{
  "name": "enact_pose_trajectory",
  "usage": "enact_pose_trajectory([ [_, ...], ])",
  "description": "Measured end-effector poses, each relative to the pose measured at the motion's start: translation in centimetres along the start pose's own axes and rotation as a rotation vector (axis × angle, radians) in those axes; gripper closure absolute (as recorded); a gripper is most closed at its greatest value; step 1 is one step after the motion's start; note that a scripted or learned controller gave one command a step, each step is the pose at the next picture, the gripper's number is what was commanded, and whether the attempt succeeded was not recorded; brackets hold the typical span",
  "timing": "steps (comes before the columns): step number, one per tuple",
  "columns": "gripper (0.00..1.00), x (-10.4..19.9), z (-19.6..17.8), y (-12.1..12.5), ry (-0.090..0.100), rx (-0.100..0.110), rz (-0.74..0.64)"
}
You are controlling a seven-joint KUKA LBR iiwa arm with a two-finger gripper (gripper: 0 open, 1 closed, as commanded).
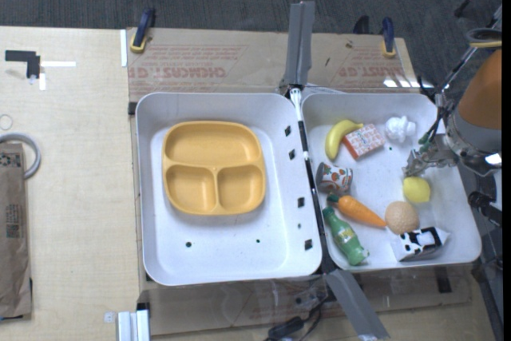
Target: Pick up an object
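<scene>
Gripper point(417, 161) low over right bin point(455, 196) near its right wall, fingers close together, nothing seen between them, tips just above lemon point(416, 189). Crowded around: crumpled white piece point(399, 127) up-left, red-and-white box point(364, 141) and banana point(340, 136) further left, tan egg-like ball point(402, 216) just below lemon, black-and-white carton point(421, 243) at lower right corner. Carrot point(361, 211), green bottle point(346, 235) and printed cup point(334, 178) along left side of same bin. Left bin point(160, 243) holding yellow divided plate point(214, 168), well apart from gripper
</scene>
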State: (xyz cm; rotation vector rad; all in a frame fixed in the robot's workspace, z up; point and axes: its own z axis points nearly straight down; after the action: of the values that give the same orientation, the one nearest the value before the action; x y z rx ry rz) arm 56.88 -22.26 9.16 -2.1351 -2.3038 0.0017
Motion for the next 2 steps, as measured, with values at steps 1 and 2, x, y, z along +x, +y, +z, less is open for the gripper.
enact_pose_trajectory([
  [1,1.00,-0.2,-0.1,4.2,-0.003,-0.004,-0.333],
  [2,1.00,-0.1,0.0,0.8,0.000,-0.001,-0.025],
])
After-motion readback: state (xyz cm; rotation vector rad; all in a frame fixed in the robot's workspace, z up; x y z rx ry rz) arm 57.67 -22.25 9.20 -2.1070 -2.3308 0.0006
